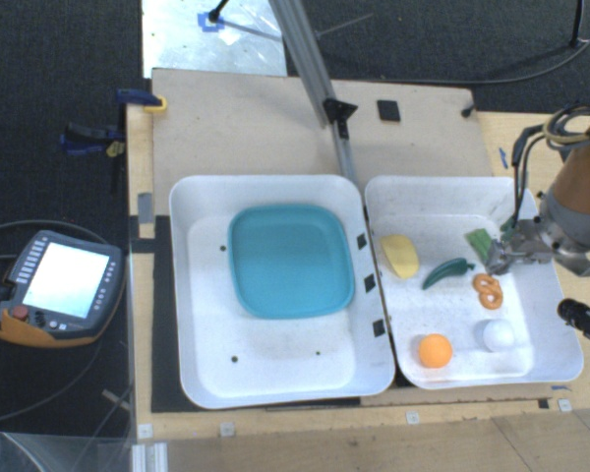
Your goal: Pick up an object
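Pincer (503, 254) poised over flat green piece (479, 241) beside orange pretzel-shaped ring (489, 290) in right white bin (442, 205); spread state cannot be told. Slip risked: piece flat, thin.

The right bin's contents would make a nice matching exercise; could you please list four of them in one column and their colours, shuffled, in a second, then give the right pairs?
Things in the right bin:
1. ball
2. pretzel-shaped piece
3. pepper-like piece
4. rounded lump nearest the left bin

Colours:
A. dark green
B. yellow
C. plain orange
D. orange-brown

Pairs: 1-C, 2-D, 3-A, 4-B.

The gripper sits just above the pretzel-shaped piece.
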`<action>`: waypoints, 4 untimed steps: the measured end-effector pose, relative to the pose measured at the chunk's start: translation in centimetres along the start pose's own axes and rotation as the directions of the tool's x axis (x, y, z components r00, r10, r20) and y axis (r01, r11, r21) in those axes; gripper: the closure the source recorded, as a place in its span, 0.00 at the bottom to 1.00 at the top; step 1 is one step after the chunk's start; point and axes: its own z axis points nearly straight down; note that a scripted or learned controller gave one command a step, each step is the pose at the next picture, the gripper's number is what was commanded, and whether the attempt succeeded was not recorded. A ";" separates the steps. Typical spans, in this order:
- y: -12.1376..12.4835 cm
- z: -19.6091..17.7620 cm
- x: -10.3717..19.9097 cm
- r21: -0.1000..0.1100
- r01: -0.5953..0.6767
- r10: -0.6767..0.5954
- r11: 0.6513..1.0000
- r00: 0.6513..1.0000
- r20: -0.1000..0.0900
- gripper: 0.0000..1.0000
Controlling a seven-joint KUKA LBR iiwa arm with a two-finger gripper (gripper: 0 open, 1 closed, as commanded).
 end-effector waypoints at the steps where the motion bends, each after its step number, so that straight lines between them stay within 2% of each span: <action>1: -0.2 -4.3 0.1 0.000 0.000 0.000 1.000 1.000 0.000 1.00; 2: -0.2 -6.7 0.1 0.001 0.000 0.000 1.000 1.000 0.000 1.00; 3: -1.6 -7.4 5.7 0.002 0.004 -0.004 1.000 1.000 -0.002 1.00; 4: -2.0 -6.5 10.9 0.004 0.004 -0.004 1.000 1.000 -0.002 1.00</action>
